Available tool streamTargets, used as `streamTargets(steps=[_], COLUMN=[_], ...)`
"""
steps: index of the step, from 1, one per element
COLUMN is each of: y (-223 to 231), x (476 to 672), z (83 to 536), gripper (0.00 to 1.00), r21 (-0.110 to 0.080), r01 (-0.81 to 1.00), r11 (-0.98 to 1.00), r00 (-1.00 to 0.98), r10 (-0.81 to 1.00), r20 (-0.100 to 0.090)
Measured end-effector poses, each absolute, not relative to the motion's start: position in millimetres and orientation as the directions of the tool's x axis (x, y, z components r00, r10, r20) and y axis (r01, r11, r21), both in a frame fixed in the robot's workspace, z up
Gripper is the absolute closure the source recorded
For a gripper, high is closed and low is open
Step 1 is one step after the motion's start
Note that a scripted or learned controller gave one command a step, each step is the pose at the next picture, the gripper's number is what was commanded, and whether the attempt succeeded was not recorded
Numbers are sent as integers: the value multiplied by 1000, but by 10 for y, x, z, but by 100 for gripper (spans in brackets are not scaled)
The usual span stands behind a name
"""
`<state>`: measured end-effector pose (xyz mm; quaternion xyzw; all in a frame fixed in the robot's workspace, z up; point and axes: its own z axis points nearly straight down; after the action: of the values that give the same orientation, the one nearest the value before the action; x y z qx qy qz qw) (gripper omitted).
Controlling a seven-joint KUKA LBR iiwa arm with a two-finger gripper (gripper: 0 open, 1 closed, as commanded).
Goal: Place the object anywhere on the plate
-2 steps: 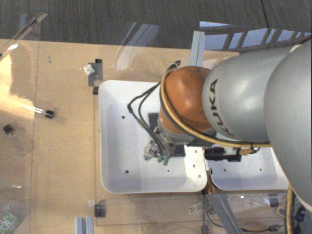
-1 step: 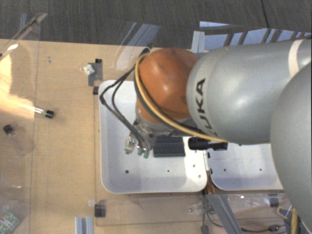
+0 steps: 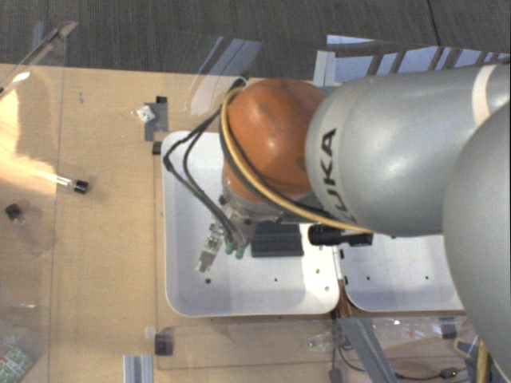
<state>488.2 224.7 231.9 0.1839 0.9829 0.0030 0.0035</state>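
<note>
The object, which I am taking to be the dark block (image 3: 276,240) lying nine-to-three in the left bin (image 3: 263,294), is sitting just at three o'clock of my gripper (image 3: 214,250), whose open-or-closed state I am failing to tell.

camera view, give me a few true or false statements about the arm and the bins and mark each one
1. The arm covers much of the left bin. True.
2. The band above the wrist is blue. False: the band is orange.
3. The gripper hangs over the right bin. False: it is over the left bin; the right bin lies further right, under the arm.
4. Cables loop out from the wrist on its left side. True.
5. The bench is bare metal. False: it is light wood.
</note>
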Motion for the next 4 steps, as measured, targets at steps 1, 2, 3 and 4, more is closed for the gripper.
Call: streamTargets(steps=[1,2,3,4], y=[2263,2352,2359,2132], x=[4902,6060,6166,6558], z=[2437,3025,1335,1357], gripper=[100,100,100,100], r21=[13,6,3,3], r01=[357,442,594,-142], r11=[934,897,805,990], r00=[-934,-897,-805,-990], r10=[358,442,594,-142], r20=[-11,-6,-2,-10])
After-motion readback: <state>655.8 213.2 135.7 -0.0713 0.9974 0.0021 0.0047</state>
